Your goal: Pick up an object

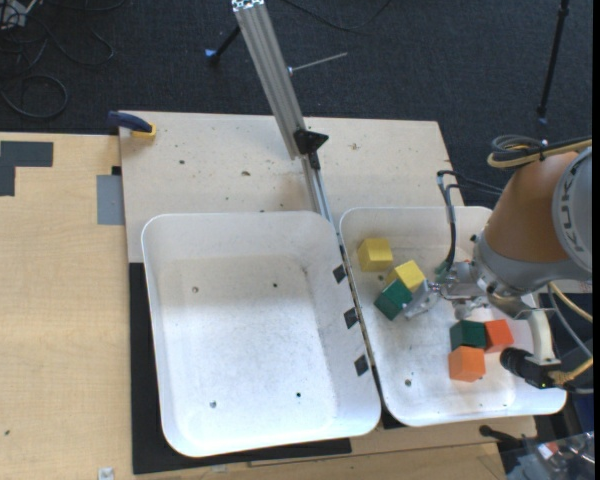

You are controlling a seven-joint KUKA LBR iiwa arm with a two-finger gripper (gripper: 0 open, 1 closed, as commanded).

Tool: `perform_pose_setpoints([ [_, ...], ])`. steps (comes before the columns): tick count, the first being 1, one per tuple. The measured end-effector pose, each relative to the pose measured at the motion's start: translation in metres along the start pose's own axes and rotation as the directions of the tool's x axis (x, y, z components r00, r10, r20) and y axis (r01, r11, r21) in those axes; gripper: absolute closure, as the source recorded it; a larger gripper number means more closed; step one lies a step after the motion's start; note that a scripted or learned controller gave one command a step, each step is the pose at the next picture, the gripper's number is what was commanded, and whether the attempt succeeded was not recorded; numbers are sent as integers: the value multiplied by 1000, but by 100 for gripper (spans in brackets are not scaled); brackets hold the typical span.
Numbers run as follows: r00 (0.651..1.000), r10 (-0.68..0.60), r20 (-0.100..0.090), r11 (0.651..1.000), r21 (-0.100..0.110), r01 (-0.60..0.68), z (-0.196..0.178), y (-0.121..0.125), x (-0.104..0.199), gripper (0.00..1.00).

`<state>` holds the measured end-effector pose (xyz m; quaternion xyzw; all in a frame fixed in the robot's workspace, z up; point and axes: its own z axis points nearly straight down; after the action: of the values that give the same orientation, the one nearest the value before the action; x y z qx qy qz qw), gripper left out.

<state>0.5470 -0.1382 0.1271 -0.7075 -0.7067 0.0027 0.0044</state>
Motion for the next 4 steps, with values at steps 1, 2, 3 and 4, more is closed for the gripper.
perform_pose_setpoints([
  [1,1000,2,2,1000,-9,-2,36,1,0,0],
  [2,1000,10,-1,1000,-7,-10,25,1,-1,100],
  [3,1000,-2,2,1000,-10,2,-17,3,0,100],
  [4,1000,-3,3,1000,-12,3,-68,13,4,100],
])
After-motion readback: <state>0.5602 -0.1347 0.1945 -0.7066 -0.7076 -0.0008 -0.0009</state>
